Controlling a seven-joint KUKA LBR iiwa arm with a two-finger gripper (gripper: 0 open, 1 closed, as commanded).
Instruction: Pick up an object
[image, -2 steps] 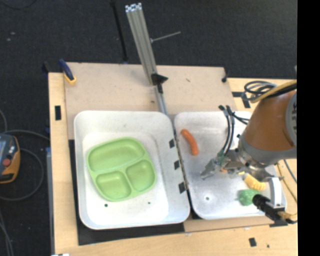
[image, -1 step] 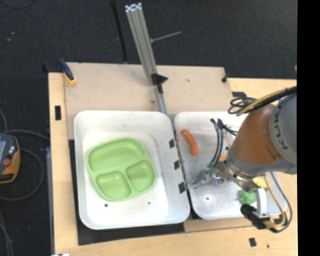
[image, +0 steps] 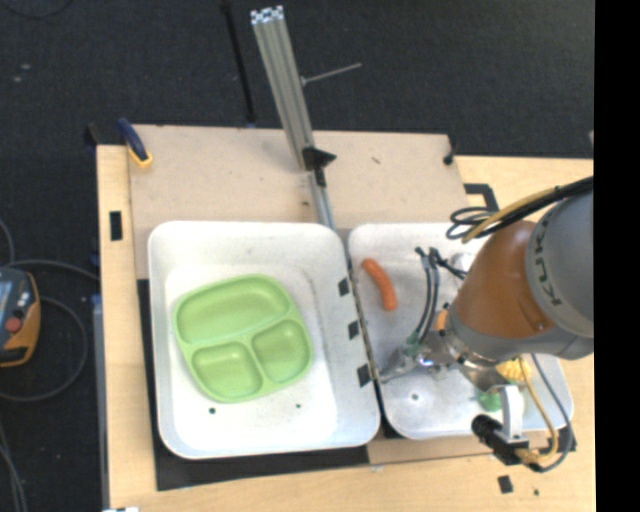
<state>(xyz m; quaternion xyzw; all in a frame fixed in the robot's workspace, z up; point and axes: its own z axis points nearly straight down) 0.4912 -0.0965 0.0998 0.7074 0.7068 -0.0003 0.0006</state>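
Observation:
An orange carrot-shaped object (image: 379, 283) lies in the right bin (image: 400, 420), near its upper left part. A small green object (image: 490, 400) and a yellow one (image: 514, 372) peek out at the bin's lower right, partly hidden by the arm. The arm's orange-banded wrist (image: 505, 290) hangs over the right bin's middle. Below it, the gripper (image: 425, 358) reaches down toward the bin floor, left of the green object and below the carrot. Nothing is seen between its fingers.
The left bin (image: 170, 250) holds a light green divided plate (image: 243, 337). A metal post (image: 290, 95) rises from the bench behind the bins. Cables loop around the wrist. A blue and yellow clamp (image: 133, 142) sits at the bench's far left corner.

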